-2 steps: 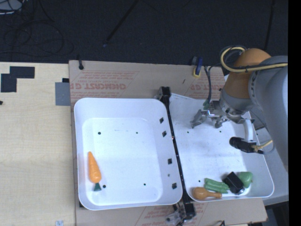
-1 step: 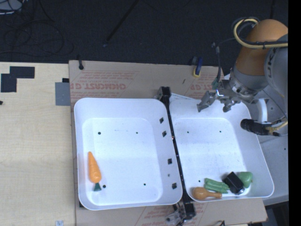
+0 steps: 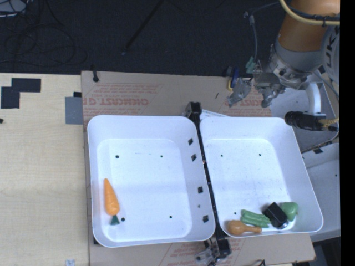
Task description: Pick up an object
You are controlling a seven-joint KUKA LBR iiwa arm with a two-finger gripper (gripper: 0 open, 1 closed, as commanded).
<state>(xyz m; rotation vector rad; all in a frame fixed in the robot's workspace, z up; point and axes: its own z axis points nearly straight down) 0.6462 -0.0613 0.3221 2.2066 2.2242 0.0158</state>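
Hovering above the back edge of the right bin (image 3: 310,204), my gripper (image 3: 252,96) hangs over the brown cardboard sheet (image 3: 150,96) rather than over the white floor of either bin. My two fingers are spread apart with open air between them, and nothing is held there.

Everything I could pick lies toward the near side, well apart from my fingers. In the right bin's near corner sit four things crowded together: an orange-tan pear-shaped piece (image 3: 242,228), a green pod-like object (image 3: 254,218) just beside it, a black block (image 3: 275,214) touching the pod's end, and a green rounded item (image 3: 289,208) against the block's far side. Across the divider, the left bin (image 3: 94,148) holds a toy carrot (image 3: 111,199) lying near its left wall, green tip pointing toward the near edge, farthest from my gripper.
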